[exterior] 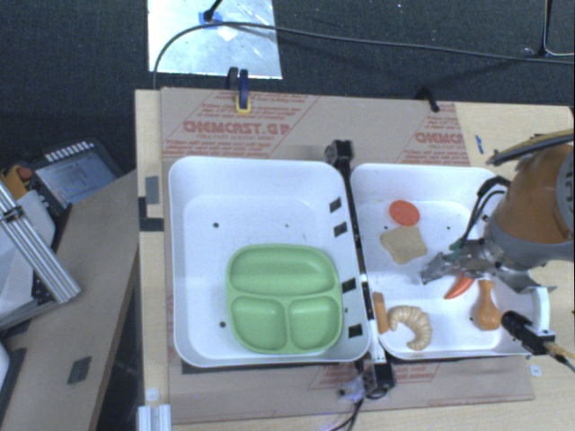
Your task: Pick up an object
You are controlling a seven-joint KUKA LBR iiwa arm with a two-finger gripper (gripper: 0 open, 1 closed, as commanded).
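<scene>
Arm (539,200): rounded housing, orange band above a grey wrist section. A black cable loops along the wrist's left side. Gripper (437,270): dark grey metal assembly with small angular parts, greenish detail near its base. A white bracket with a black fitting hangs below the wrist. No legible markings at this resolution.

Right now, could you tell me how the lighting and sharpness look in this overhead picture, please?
In the camera view, light is even and soft over both white bins, with faint shadows; the metal sheet at top shows bright glare; the green divided tray is fairly crisp, while the gripper and the orange carrot-like piece beside it look slightly soft and grainy.
</scene>
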